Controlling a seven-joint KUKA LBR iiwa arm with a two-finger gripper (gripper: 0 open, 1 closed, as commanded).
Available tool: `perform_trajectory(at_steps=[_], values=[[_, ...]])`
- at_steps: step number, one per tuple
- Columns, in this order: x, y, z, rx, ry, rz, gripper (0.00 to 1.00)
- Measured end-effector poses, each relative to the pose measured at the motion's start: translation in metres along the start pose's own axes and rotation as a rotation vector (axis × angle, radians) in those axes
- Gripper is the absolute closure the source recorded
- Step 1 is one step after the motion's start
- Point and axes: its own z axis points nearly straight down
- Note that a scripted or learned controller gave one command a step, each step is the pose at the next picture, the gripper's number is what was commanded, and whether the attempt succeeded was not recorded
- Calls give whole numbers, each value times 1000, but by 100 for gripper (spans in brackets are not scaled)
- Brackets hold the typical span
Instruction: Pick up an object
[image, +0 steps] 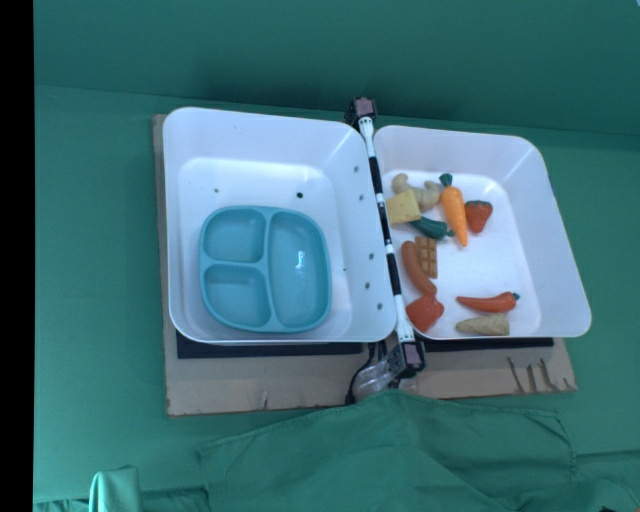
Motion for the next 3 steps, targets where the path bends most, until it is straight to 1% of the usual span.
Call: perform_trajectory(at_steps=[1, 2, 3], values=[[0, 1, -45, 3, 1, 0, 0], [0, 1, -41, 10, 4, 0, 0], [0, 1, -41, 10, 4, 0, 0]])
